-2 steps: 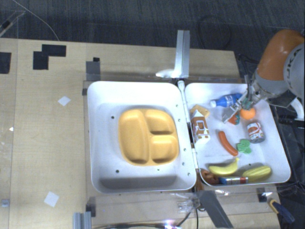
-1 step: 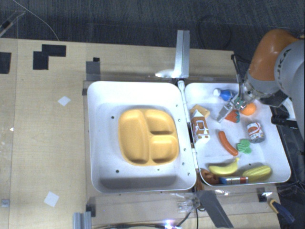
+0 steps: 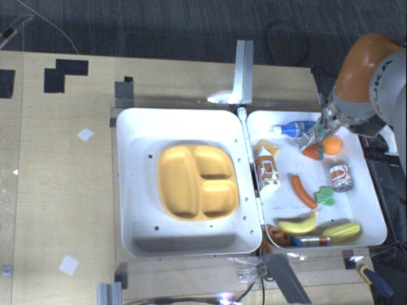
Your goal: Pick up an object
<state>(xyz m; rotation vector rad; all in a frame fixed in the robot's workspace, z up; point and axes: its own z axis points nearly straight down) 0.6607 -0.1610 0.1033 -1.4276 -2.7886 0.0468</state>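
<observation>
Gripper (image 3: 321, 134) sits low at the right bin (image 3: 375, 189) back edge, over the carrot (image 3: 313, 151) beside the orange ball (image 3: 331, 146), likely lining up 1 grab; can't tell its state.

The wooden bench (image 3: 57, 170) carries two white bins side by side. The right bin (image 3: 375, 202) sits under the jaws. The left bin (image 3: 137, 189) is beside it, farther from the jaws. Black patches (image 3: 63, 74) lie on the bench, well apart from them.
</observation>
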